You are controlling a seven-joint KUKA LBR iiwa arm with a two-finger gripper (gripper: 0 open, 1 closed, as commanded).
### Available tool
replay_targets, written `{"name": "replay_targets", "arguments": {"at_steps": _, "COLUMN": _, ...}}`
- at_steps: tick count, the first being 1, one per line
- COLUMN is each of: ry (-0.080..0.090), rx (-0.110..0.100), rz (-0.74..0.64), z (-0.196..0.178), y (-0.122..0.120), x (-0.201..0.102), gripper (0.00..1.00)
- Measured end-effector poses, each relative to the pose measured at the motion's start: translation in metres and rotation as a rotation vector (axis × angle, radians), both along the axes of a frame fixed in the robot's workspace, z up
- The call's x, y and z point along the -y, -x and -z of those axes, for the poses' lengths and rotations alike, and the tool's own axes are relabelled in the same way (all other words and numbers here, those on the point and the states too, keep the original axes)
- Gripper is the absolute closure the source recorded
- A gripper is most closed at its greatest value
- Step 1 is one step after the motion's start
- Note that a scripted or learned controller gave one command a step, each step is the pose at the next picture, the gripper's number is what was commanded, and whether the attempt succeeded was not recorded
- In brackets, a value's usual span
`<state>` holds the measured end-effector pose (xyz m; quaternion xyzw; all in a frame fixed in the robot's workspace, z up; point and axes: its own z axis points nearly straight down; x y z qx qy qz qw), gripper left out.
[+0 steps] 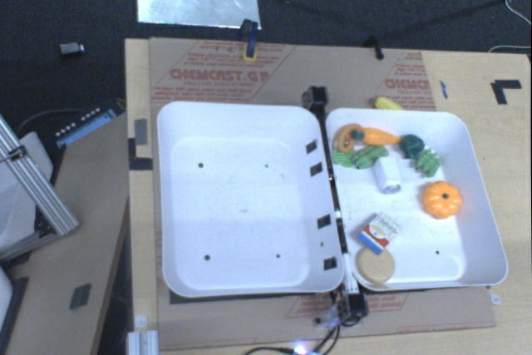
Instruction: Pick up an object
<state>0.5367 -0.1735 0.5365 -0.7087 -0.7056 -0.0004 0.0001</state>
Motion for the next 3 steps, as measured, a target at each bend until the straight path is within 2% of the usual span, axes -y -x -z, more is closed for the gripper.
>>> {"name": "replay_targets", "arguments": {"at_steps": 1, "ry": 0.004, "rx": 0.003, "rz": -0.004, "z": 0.001, "y": -0.038, "x": 0.03, "gripper": 1.0}}
{"name": "replay_targets", "arguments": {"at_steps": 2, "ry": 0.005, "rx": 0.01, "rz": -0.012, "z": 0.0, "y": -0.135, "x": 0.032, "gripper": 1.0}}
{"name": "replay_targets", "arguments": {"at_steps": 3, "ry": -0.002, "rx": -0.011, "rz": -0.004, "z": 0.127, "y": -0.105, "x": 0.033, "gripper": 1.0}}
